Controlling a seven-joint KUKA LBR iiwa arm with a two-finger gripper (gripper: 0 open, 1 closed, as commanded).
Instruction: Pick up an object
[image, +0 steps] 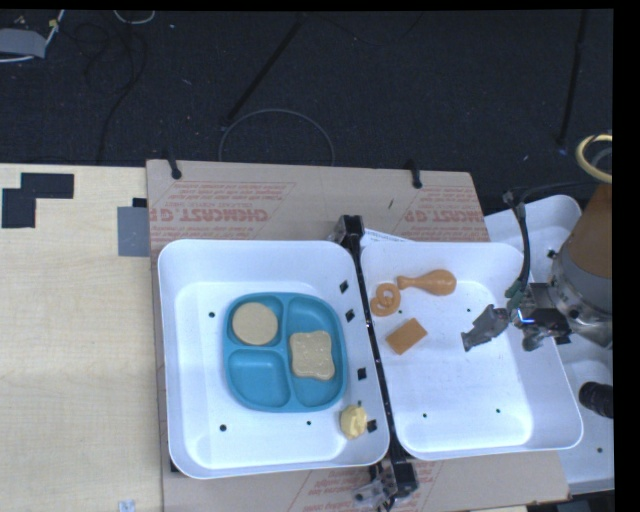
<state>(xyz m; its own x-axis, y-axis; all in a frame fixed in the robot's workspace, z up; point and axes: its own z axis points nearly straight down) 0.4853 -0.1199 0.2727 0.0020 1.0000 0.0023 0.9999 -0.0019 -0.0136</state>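
Left bin (190, 270): blue tray (285, 395) inside, carrying a round biscuit (254, 323) and a square cracker (312, 355) in separate compartments. Yellow lump (353, 421) at the bin's near right corner, just beside the tray. Right bin (470, 425): orange ring (386, 299) touching a tan drumstick (428, 283); brown block (406, 336) just below them. Gripper (505, 325) over the bin's right part, well apart from the block, nothing between its fingers. Opening width: could not tell.
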